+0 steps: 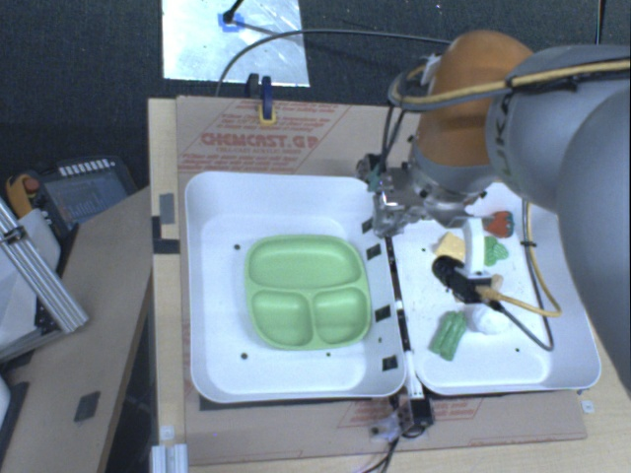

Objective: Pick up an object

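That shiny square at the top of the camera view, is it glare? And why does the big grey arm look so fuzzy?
In the camera view, the silver sheet reflects light in bright patches, so yes, glare. The arm sits close to the lens, so it is soft and out of focus, while the green tray stays sharper. The white bins look bright, with only faint shadows.

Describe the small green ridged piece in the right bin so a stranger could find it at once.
Start at the right bin, beside the one holding the green divided plate. Look toward its front edge, near the divider. The green ridged piece lies there beside a white lump, the lowest item in the pile.
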